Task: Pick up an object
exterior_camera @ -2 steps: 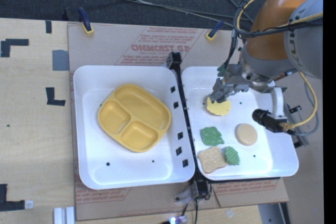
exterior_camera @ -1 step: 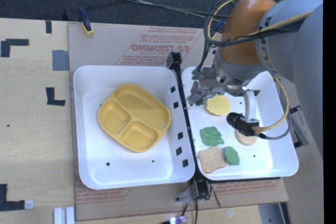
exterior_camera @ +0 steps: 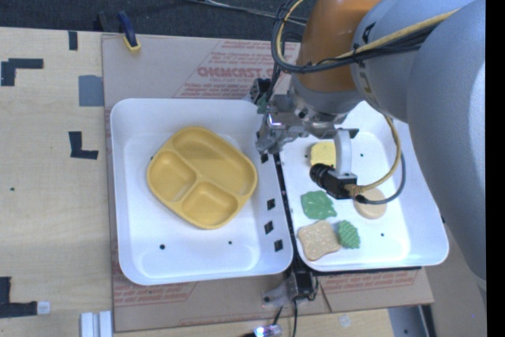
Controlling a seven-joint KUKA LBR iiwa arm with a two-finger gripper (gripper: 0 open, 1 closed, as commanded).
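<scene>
My gripper point(exterior_camera: 270, 140) hangs over the ridge between the two bins, at the back of the right bin point(exterior_camera: 422, 237). Nothing shows between its tips from this angle. In the right bin lie a small yellow block point(exterior_camera: 321, 151) just right of the gripper, a green leafy piece point(exterior_camera: 317, 205), a slice of toast point(exterior_camera: 317, 240), a smaller green piece point(exterior_camera: 348, 234) and a tan round piece point(exterior_camera: 371, 207), partly under the yellow cable. A yellow divided plate point(exterior_camera: 202, 176) rests in the left bin point(exterior_camera: 134, 249).
The arm's orange band and grey body cover the back right of the right bin. Both bins sit on a cardboard sheet point(exterior_camera: 197, 67) on the wooden bench. A blue and yellow clamp point(exterior_camera: 129, 34) stands at the sheet's far left corner.
</scene>
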